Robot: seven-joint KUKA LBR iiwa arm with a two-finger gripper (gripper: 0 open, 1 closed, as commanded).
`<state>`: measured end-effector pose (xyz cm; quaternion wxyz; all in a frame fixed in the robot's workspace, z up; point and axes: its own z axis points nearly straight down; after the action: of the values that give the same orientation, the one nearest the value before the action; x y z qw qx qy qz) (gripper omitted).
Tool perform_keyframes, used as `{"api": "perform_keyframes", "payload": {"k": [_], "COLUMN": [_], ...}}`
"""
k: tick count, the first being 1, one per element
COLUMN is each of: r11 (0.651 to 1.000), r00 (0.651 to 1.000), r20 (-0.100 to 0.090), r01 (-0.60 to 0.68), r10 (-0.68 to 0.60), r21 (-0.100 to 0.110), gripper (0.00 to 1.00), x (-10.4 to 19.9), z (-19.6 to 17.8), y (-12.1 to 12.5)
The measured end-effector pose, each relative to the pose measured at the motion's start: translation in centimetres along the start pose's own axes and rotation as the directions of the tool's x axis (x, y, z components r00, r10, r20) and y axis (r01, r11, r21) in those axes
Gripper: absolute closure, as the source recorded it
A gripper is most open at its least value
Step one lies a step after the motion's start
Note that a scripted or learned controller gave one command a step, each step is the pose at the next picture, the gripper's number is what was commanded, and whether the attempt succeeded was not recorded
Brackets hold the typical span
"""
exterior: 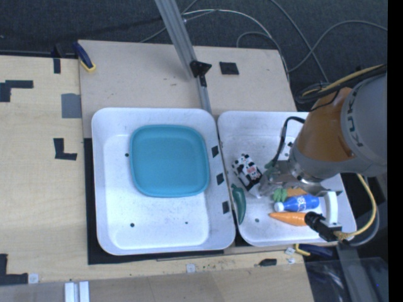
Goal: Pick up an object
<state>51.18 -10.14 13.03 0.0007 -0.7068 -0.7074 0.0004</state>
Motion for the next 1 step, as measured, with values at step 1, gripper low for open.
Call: {"api": "perform_keyframes", "payload": {"k": [1], "r11": [1.0], "r00": [1.0], "r20": [0.001], "r01": [0.0], "r10": [0.0], "r21": [-0.004], "gripper": [1.0], "x": [0.49], "z": [-4.8], "y": [0.88]}}
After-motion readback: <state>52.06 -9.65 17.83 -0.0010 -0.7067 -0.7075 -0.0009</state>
